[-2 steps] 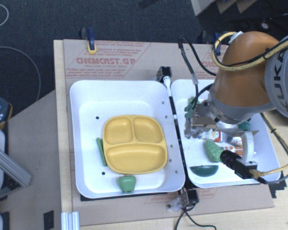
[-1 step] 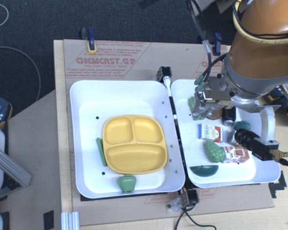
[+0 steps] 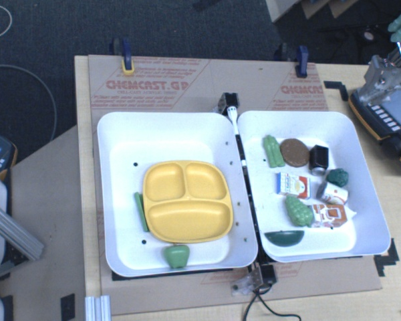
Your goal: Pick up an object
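Observation:
The right bin holds several small objects: a green pickle shape, a brown disc, a black block, a dark green lump, a white carton with red and blue print, a bumpy green piece, a white and orange packet and a dark green crescent. My gripper shows as a metal part at the right edge. It hangs outside the bins, beyond the right bin's far right corner and well apart from every object.
The left bin holds a yellow divided plate, a thin green stick along its left side and a green pepper shape near the front wall. A black and yellow device sits right of the right bin.

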Available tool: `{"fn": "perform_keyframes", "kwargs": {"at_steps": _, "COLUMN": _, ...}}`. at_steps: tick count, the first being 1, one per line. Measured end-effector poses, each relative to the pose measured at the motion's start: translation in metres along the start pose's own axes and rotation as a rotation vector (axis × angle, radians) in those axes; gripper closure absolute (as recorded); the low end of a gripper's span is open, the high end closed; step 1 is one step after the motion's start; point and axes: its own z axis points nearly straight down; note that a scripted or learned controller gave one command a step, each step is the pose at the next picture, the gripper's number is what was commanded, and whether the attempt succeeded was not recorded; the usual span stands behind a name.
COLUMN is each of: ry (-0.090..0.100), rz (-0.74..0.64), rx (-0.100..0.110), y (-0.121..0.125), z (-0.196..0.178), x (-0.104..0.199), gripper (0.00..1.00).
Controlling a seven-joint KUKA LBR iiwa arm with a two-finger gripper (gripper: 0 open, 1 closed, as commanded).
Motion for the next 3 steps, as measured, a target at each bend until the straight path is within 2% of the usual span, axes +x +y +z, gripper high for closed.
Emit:
{"fn": "perform_keyframes", "kwargs": {"at_steps": 1, "ry": 0.002, "rz": 0.002, "rx": 0.031, "y": -0.003, "z": 0.117, "x": -0.095, "gripper": 1.00}}
{"fn": "perform_keyframes", "kwargs": {"at_steps": 2, "ry": 0.006, "rz": -0.017, "rx": 0.039, "y": -0.007, "z": 0.246, "x": 0.010, "gripper": 1.00}}
{"fn": "perform_keyframes", "kwargs": {"at_steps": 3, "ry": 0.002, "rz": 0.004, "rx": 0.037, "y": -0.012, "z": 0.398, "x": -0.082, "gripper": 1.00}}
